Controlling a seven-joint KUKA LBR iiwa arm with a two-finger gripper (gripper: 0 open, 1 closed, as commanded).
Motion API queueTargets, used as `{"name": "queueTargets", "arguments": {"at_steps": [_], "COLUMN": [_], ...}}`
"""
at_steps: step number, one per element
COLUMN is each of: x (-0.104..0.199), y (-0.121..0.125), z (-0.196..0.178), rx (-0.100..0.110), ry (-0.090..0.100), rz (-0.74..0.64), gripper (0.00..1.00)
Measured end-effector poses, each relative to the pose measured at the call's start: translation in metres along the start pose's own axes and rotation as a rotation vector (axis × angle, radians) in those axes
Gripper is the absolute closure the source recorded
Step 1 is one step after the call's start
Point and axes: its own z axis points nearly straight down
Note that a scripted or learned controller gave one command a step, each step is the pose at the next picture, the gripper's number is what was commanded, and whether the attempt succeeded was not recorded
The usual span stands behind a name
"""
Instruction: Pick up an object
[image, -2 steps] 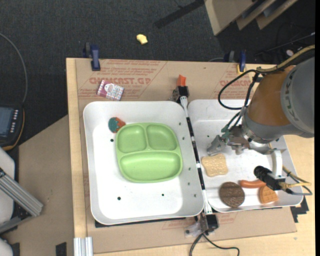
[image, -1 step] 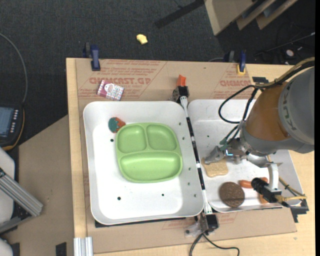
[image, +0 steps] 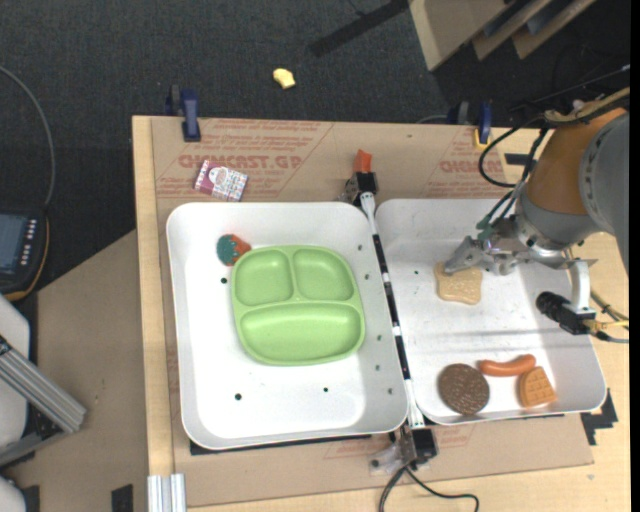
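Starting nearest the camera, along the front wall of the right bin (image: 590, 330): one brown disc (image: 464, 388), one orange sausage (image: 507, 366) and one orange waffle piece (image: 536, 387), bunched close together, sausage and waffle near touching. Probably awkward picks, crowded so and hard by the wall.

Moving across to the left bin (image: 200, 330): one green divided plate (image: 296, 303) with three compartments, lying flat mid-bin, nothing visible in any compartment. Too broad and low, likely, for a two-finger grab.

Going farther back in the right bin: one beige toast-shaped piece (image: 460, 287), lying flat and well apart from the other three, with open floor all round. Directly beyond and touching or nearly so, the gripper (image: 474, 258), reaching in low from the right. Looks chosen as the target for being isolated. Cannot tell whether spread or closed; nothing seen held.

Looking at the far left corner of the plate: one small red-and-green item (image: 233, 248), tucked against the rim.

Reaching the bench beyond: one pink packet (image: 221, 180).
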Motion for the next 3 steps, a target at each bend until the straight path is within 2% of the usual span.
{"name": "queueTargets", "arguments": {"at_steps": [1,2,3], "x": [-0.034,-0.035,-0.003], "y": [-0.075,-0.086,-0.103], "z": [-0.001,-0.083,-0.005], "rx": [0.009,0.002,0.019], "ry": [0.005,0.001,0.010], "rz": [0.005,0.000,-0.002], "gripper": [0.00,0.00,0.00]}}
